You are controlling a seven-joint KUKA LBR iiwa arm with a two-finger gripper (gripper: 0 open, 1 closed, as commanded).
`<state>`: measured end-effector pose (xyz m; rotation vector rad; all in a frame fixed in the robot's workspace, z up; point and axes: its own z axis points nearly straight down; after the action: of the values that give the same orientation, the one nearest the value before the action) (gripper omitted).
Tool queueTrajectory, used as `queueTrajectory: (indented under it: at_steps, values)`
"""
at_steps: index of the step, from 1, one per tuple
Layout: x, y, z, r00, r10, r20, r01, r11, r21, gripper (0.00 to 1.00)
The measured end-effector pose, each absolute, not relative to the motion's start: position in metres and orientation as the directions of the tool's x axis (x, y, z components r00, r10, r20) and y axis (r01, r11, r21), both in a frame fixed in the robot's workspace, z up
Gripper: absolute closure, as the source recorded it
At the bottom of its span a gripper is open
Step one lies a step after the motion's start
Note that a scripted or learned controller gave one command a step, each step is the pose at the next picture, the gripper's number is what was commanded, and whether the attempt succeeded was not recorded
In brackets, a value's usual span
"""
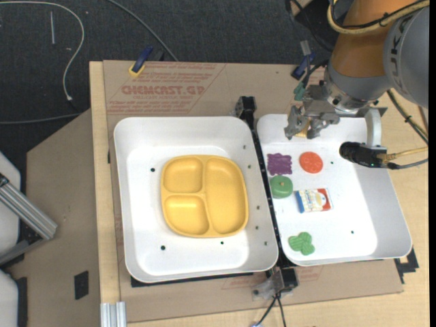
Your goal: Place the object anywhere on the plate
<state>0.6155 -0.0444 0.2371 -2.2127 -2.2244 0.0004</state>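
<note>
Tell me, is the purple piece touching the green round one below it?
Apart. The camera view shows a thin strip of white bin floor between the purple piece and the green round one.

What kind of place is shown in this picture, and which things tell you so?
Probably a robotics lab test bench, not a kitchen. A grey and orange robot arm hangs its tool over the right white bin, which holds small toy foods; the yellow plate sits in the left bin, and loose cables lie nearby.
</note>
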Motion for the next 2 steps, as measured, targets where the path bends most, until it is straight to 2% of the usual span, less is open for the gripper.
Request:
queueTrajectory:
  at_steps: [1, 2]
  values:
    - [0.602, 0.004, 0.237, -0.006, 1.0, 0.003, 1.0, 0.006, -0.004, 1.0]
    - [0.599, 0.056, 0.243, -0.006, 1.0, 0.003, 1.0, 0.006, 0.001, 1.0]
